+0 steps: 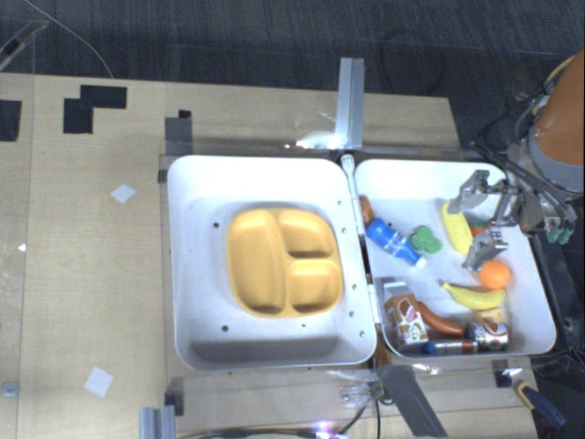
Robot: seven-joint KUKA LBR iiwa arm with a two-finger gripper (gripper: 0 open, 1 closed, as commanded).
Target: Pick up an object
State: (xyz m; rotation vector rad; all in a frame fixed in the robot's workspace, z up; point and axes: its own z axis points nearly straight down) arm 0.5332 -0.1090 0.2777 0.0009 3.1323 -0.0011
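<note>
Over the right-hand shallow white bin on the pale wooden desk, the grey two-finger end effector hangs with its fingers spread and nothing between them, poised among a crowd of toy food. Directly beneath its lower finger sits a small round orange ball, the likeliest target, smooth and glossy, touching a curved yellow plastic banana at its lower side. A second yellow banana-shaped piece lies just beside the fingers' left. The risk looks plain: a round, slick ball may squirt out as the fingers close, or a finger may land on a banana and jam or nudge both aside. The left-hand white bin holds a yellow divided plastic tray.
</note>
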